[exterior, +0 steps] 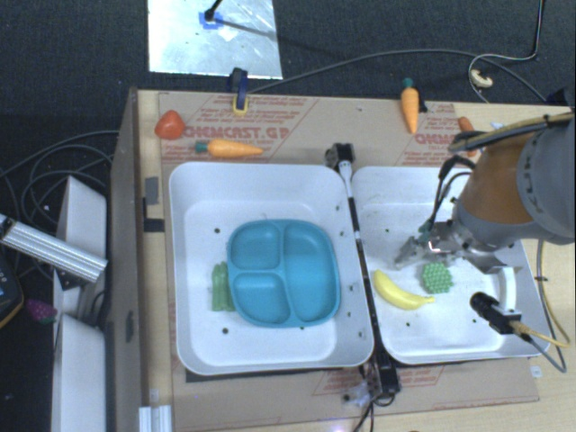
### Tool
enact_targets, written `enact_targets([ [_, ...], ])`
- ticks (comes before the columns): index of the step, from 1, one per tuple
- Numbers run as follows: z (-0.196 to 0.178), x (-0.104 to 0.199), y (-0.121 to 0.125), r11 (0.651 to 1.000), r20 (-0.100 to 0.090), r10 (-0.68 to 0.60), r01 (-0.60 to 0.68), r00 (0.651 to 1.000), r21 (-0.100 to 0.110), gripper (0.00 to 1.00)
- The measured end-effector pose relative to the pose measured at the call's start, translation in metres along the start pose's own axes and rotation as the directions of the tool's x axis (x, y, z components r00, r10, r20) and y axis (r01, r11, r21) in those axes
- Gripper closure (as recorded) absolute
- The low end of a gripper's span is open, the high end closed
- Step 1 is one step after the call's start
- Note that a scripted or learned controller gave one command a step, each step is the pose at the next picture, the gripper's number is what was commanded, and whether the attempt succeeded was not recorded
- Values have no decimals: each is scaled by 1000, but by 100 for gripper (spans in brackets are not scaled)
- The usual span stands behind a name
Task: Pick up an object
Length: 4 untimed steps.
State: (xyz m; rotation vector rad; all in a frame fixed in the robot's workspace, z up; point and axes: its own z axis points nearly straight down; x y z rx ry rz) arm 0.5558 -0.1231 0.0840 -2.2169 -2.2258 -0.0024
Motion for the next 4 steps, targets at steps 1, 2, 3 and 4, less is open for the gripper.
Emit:
enact_targets([
  [1, 0, -22, -47, 1000, 2, 3, -3, 1000, 1, 0],
  [2, -1, 22, 15, 1000, 0, 0, 0, 1000, -1, 0],
  [3, 0, -18, -34, 1000, 3, 3, -3, 1000, 1, 0],
  [4, -11, -17, -33, 1000, 1, 1, -1, 1000, -2, 100],
])
